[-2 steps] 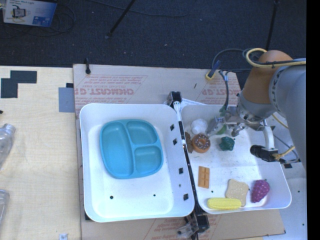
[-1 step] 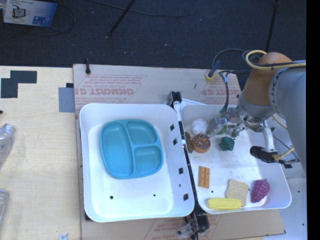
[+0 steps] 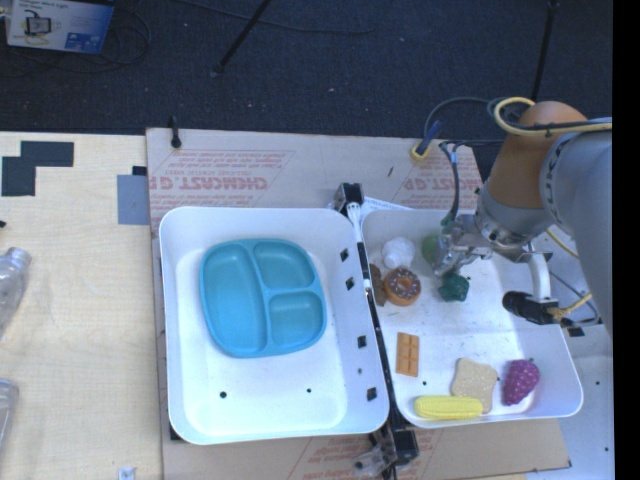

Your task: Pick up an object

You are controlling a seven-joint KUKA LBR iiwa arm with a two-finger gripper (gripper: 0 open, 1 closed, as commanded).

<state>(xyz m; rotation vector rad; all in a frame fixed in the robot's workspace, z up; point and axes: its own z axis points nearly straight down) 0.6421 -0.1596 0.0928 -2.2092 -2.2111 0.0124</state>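
Toy foods scattered in the right bin around the gripper (image 3: 452, 260)

A dark green piece (image 3: 455, 287) lies just under the fingertips; a doughnut (image 3: 403, 286) sits beside it, with cracker (image 3: 407, 353), corn cob (image 3: 448, 407), bread slice (image 3: 473, 380) and purple grapes (image 3: 519, 380) farther below.

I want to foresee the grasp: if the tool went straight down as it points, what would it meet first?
Most likely the dark green toy just under the tool; depth is unclear from above.

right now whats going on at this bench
A grey arm reaches in from the right, its gripper low over the right bin, close to a small green item. A donut, a corn cob and grapes also lie there. The left bin holds a blue divided plate.
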